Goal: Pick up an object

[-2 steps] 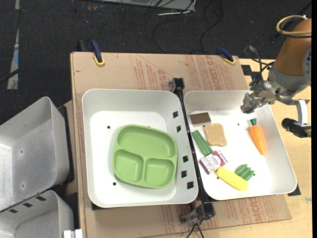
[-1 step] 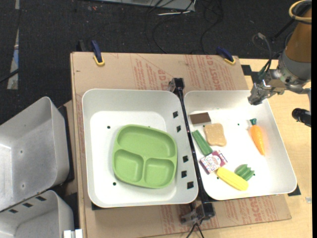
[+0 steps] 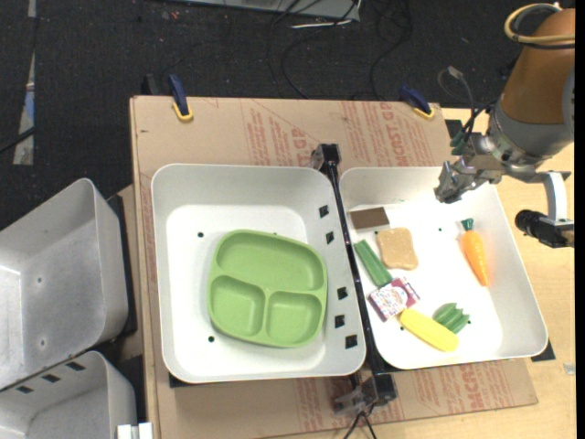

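The right bin (image 3: 512, 332) holds several small items: an orange carrot (image 3: 475, 255), a tan bread slice (image 3: 398, 248), a brown block (image 3: 369, 217), a green stick (image 3: 372, 262), a pink-and-white packet (image 3: 393, 298), a yellow corn cob (image 3: 427, 329) and a small green piece (image 3: 451, 315). My gripper (image 3: 452, 188) hangs over the far right part of this bin, above and left of the carrot. Nothing shows between its fingers. The fingers are small and dark, so their state is unclear.
The left bin (image 3: 174, 337) holds a green divided plate (image 3: 268, 288). A black divider (image 3: 343, 245) runs between the bins. Grey tubs (image 3: 55, 273) stand off the bench at the left. Clamps (image 3: 180, 99) hold the board's far edge.
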### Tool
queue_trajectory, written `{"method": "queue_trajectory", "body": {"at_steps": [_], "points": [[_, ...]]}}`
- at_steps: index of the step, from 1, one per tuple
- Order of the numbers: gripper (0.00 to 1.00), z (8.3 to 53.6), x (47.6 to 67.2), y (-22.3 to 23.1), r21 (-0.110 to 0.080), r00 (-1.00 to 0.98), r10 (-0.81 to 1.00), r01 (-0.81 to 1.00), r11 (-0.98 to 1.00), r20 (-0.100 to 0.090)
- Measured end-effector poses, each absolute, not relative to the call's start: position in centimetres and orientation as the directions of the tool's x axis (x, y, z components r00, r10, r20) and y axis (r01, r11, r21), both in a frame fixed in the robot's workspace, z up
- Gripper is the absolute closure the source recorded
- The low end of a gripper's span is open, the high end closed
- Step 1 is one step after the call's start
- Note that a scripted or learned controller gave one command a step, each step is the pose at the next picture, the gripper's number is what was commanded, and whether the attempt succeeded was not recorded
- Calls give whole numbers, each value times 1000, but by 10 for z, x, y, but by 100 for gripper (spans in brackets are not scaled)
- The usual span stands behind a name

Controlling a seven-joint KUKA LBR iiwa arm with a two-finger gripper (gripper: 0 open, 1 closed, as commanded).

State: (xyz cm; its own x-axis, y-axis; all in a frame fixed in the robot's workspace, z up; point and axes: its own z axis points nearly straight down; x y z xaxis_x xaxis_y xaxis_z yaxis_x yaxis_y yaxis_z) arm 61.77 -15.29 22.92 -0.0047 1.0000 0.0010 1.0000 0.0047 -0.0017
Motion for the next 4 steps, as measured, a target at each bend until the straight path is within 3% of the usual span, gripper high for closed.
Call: {"method": "queue_trajectory", "body": {"at_steps": [3,4], "points": [[100,232,567,-2,-2,-6,1000,1000,6,1],[100,240,539,50,-2,-7,1000,1000,7,2]]}}
